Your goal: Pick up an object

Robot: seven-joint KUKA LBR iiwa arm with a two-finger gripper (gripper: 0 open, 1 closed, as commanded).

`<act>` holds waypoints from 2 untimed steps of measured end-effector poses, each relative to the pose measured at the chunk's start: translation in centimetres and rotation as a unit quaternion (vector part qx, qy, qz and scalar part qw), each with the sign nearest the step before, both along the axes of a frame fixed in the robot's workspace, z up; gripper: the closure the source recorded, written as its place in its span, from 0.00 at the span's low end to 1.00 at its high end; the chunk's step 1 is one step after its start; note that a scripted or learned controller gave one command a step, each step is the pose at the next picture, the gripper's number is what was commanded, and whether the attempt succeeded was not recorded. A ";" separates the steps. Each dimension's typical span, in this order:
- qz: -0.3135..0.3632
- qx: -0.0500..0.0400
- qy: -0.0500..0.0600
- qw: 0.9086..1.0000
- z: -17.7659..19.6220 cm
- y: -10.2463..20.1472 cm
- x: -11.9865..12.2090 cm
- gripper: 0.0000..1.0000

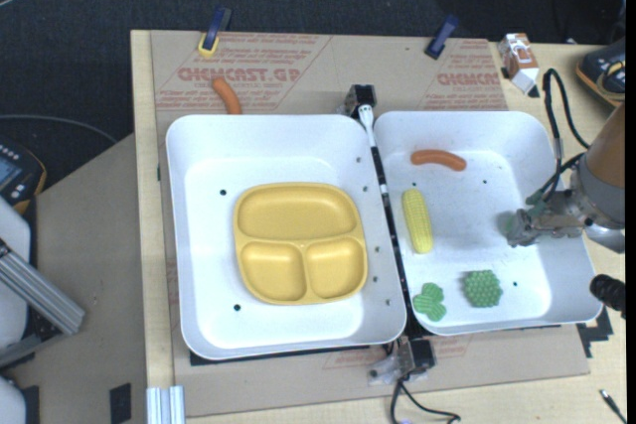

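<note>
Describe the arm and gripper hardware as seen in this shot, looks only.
Grey rounded arm link entering from the right, ending in a small dark grey-green gripper of blocky metal parts. A black cable loops above it. The image is too blurry to show markings.

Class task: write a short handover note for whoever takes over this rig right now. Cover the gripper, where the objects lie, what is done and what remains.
Gripper: low in the right white bin, near its right wall; nothing visible between its fingers.
Right bin: orange sausage at the back, yellow corn cob on the left, two green broccoli pieces in front.
Left white bin: yellow three-compartment plate.
Done: nothing picked.
Left: grasp and lift one object.
</note>
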State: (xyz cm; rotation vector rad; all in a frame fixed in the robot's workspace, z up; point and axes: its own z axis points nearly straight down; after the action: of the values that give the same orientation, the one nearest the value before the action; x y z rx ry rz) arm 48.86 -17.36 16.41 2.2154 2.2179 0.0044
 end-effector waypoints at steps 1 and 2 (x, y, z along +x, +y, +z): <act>0.000 0.000 0.000 1.000 4.5 -0.5 0.5 1.00; 0.000 0.000 0.001 1.000 6.2 -0.5 0.6 1.00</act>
State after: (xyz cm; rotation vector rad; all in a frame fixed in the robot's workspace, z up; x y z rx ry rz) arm 49.51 -17.86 22.60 2.2161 2.2190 0.0027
